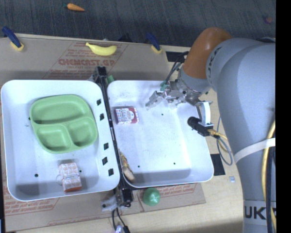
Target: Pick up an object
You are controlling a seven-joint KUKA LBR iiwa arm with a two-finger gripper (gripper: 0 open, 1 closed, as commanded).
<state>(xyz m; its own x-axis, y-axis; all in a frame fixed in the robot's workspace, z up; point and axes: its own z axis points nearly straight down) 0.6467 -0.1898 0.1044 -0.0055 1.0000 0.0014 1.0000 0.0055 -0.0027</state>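
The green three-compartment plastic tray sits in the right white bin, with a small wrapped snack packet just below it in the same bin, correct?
Not quite. The camera view shows the green three-compartment plastic tray in the left white bin, not the right one. The rest holds: the small wrapped snack packet lies just below it in that same bin.

A dark grey carpeted floor point(111, 8) with a fine ribbed weave fills the far part of the scene. On it lies a small orange scrap point(75, 7) at far left. A brown printed cardboard sheet point(63, 57) covers the worktop, held at its far edge by blue clamps point(12, 38). Bare pale wood of the worktop point(194, 217) shows along the near edge. The light is even and soft.
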